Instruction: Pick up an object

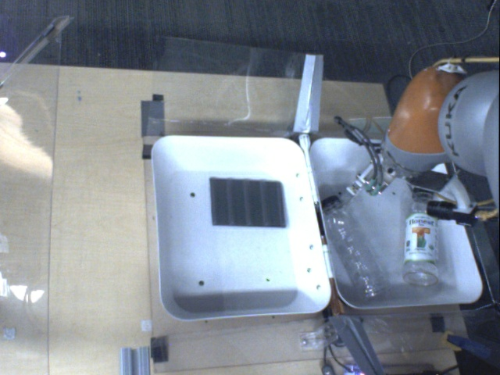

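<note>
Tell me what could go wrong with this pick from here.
1. The clear plastic bottle lying in the right bin is transparent and faint against the white, so a grasp could land off it.
2. It lies close to the bin's left wall, leaving little finger room.
3. The labelled bottle lies near the arm and could be knocked.

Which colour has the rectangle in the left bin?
Dark grey, nearly black, with faint stripes; the camera view shows it.
</note>
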`<state>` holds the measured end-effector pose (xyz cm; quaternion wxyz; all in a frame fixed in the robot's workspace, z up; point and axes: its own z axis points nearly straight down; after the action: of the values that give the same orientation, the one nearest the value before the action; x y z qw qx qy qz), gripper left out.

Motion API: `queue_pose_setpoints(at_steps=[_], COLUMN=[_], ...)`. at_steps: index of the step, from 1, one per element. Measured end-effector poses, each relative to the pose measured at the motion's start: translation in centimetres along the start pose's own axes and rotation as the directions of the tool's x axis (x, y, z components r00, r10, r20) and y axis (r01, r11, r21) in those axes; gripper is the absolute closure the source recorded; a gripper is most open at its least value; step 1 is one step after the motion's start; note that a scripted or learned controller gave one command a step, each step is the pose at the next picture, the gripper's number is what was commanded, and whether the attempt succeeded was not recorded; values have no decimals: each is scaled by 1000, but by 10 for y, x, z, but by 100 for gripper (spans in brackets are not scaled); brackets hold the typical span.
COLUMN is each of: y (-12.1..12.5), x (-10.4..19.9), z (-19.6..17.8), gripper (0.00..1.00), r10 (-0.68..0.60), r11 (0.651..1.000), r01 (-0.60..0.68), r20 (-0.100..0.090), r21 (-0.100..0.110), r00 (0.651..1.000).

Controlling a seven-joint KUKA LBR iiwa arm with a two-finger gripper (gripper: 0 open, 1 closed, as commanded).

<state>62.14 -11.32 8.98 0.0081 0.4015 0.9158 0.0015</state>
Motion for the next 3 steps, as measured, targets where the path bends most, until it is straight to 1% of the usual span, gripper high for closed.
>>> queue_pose_setpoints(at_steps=[1, 2, 3], y=[43, 8, 42], x=[-13, 57, 95], z=[0, -98, -124], gripper=[0, 0, 0], r10=[189, 312, 427], r11=[982, 950, 904], r01=[-189, -312, -427], r20=[-12, -7, -6], r21=[22, 7, 6], r00=[982, 950, 904])
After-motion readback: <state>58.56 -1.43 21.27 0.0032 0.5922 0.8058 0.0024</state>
